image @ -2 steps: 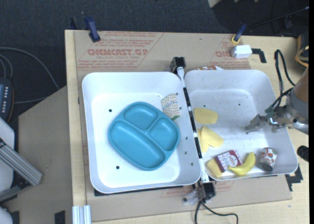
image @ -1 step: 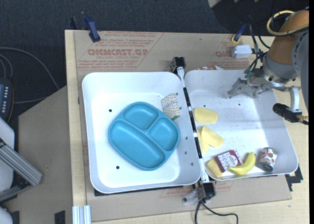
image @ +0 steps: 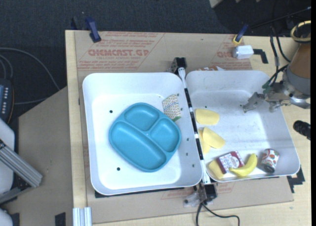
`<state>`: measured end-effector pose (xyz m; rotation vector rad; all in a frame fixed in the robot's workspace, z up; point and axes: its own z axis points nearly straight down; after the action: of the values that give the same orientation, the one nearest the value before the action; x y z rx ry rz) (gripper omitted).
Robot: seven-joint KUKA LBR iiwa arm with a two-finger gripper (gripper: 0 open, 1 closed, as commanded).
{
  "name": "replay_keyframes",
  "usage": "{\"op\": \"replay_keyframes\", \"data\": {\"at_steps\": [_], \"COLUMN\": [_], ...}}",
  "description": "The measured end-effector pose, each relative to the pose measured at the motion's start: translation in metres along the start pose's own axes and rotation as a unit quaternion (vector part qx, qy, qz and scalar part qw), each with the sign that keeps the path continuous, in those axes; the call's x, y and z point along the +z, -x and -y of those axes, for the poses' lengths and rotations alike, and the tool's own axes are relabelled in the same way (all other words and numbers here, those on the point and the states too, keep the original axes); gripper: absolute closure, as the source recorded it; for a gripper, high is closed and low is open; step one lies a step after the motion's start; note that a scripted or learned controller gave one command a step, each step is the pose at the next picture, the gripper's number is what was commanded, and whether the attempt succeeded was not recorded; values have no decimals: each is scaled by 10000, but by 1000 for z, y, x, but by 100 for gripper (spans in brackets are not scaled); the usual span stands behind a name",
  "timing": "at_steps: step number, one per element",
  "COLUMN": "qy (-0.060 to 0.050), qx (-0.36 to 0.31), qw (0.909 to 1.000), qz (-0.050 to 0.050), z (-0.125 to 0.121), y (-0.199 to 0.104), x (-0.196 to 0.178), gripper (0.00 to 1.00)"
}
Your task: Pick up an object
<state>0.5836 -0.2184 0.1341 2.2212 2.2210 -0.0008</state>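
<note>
The right bin (image: 232,82) holds two pale yellow wedges (image: 207,116) (image: 213,138) near its left wall. Along its front edge lie a banana (image: 246,166), a red and white packet (image: 229,160) and a small can (image: 269,159) on its side. My gripper (image: 251,101) hangs over the right bin's far right part, pointing left, open with nothing between its fingers. It is well apart from all the objects. In the left bin (image: 98,96) rest a blue divided plate (image: 144,136) and a small patterned packet (image: 171,105).
A black divider (image: 190,116) runs between the two bins. The bins stand on a cardboard-covered bench (image: 123,49) with blue clamps at the back corners. A white block (image: 243,51) sits behind the right bin. Cables trail at the right.
</note>
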Motion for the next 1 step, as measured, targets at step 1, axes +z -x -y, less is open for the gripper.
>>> {"op": "replay_keyframes", "data": {"at_steps": [1], "qy": [-9], "qx": [2], "qw": [10000], "qz": [-7], "z": [53], "y": [-33], "x": [50], "gripper": [0]}}
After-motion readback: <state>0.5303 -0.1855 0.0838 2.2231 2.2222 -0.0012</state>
